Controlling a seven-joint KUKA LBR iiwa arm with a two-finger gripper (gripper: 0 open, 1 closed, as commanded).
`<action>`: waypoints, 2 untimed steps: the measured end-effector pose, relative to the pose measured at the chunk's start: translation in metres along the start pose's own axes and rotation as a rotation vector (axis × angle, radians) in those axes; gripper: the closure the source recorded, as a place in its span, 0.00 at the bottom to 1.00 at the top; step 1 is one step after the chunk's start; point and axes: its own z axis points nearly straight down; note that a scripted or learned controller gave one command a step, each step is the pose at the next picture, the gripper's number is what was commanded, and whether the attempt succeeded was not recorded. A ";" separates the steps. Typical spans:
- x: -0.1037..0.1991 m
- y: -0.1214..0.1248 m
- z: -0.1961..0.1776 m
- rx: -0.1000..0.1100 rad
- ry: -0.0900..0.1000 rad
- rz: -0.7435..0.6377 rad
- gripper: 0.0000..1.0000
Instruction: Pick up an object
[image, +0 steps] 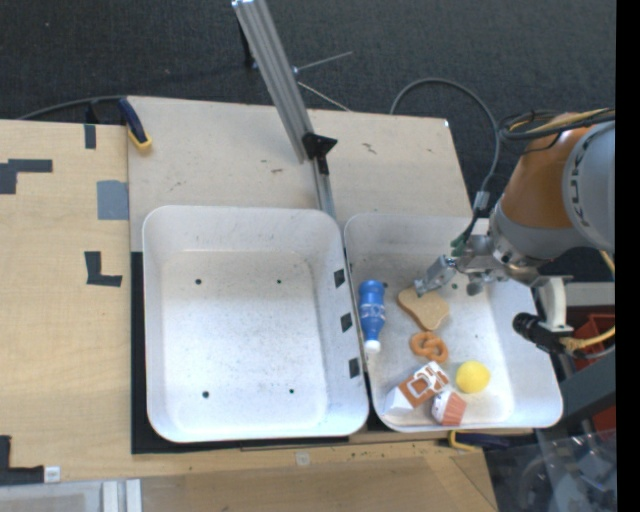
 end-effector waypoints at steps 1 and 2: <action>0.001 -0.001 0.053 -0.002 0.001 0.000 0.00; 0.002 0.000 0.041 -0.005 0.001 -0.001 1.00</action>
